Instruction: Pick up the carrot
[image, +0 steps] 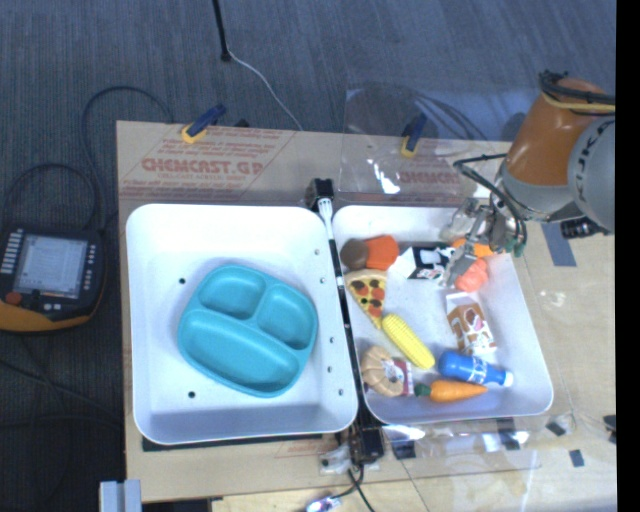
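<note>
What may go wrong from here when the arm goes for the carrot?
1. The carrot lies against the blue bottle near the right bin's front wall; the tool may grab the bottle too, or bump the wall.
2. The tool sits at the far side, so the snack packet lies in its likely path.

Lay at the right bin's (535, 345) near edge, carrot (452, 391) just before bottle (476, 370), corn (407, 340) behind, tray (248, 327) in left bin (150, 300).
</note>
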